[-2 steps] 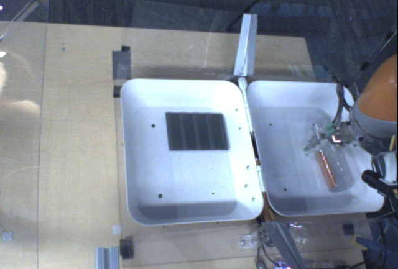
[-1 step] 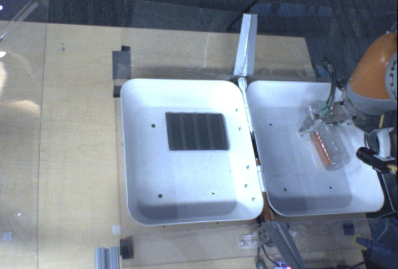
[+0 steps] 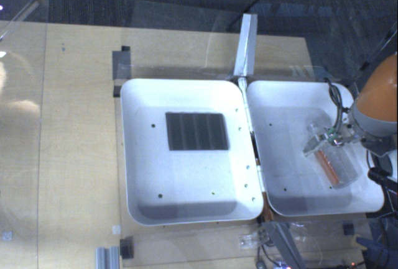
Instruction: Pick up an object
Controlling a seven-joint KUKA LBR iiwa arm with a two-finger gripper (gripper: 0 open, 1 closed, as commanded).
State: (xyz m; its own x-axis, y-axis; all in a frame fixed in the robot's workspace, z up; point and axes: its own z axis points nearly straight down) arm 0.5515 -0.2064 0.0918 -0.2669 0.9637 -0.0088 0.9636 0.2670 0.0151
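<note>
My gripper [image 3: 328,137] is down in the right bin [image 3: 280,118], near its right wall, so not much room on that side but loads of bare white floor to the left. Can't tell if it's open or closed. Right under it lies a clear plastic thing with an orange-red stripe [image 3: 329,167], shiny, near the front right corner. Further over, the left bin [image 3: 143,156] has a dark ribbed rectangular pad [image 3: 196,131] sitting mid-floor, clear of every wall.

Two shallow white bins side by side on a pale wooden bench [image 3: 68,156], left bin [image 3: 140,156], right bin [image 3: 280,137], grey upright post [image 3: 245,50] behind their junction
</note>
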